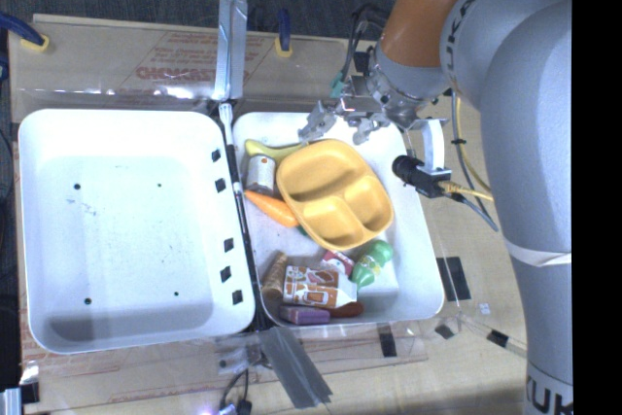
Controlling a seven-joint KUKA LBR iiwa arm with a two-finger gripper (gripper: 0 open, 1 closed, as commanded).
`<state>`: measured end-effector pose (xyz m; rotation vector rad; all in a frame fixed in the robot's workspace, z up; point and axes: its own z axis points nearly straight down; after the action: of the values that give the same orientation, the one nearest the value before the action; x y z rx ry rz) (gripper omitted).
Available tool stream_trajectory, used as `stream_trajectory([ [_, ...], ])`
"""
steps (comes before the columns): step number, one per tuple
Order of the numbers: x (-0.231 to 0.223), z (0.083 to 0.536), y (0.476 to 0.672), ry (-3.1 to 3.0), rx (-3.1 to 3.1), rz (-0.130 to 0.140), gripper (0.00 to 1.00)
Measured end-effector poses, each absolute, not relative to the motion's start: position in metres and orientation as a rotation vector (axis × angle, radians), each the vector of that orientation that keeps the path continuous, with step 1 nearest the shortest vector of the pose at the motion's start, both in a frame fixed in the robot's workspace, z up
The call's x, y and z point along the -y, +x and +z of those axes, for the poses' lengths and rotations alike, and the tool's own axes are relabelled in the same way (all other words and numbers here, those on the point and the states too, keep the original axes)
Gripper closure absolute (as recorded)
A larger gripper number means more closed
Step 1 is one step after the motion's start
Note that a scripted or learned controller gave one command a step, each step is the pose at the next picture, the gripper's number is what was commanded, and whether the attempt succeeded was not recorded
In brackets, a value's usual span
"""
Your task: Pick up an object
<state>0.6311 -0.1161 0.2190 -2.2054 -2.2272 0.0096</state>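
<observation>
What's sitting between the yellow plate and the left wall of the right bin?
In the camera view, a small metal can and an orange carrot lie between the yellow plate and the right bin's left wall.

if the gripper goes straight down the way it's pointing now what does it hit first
Probably the back rim of the yellow divided plate under the gripper, though depth is unclear from this slant.

The counter (466,326) is pale wood, with a printed cardboard sheet (185,58) lying flat along its far side. Two white bins sit on it side by side, touching: the left bin (39,209) and the right bin (423,253). Black tape strips (452,277) mark the counter just right of the right bin.
</observation>
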Motion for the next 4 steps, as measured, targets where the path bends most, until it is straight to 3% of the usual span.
stream_trajectory([
  [1,0.107,0.113,0.592,-1.761,2.593,0.005,0.00],
  [2,0.099,0.098,0.559,-1.607,2.726,-0.010,0.00],
  [3,0.116,0.097,0.554,-1.653,2.689,-0.022,0.00],
  [4,0.137,0.108,0.555,-1.570,2.714,-0.004,0.00],
])
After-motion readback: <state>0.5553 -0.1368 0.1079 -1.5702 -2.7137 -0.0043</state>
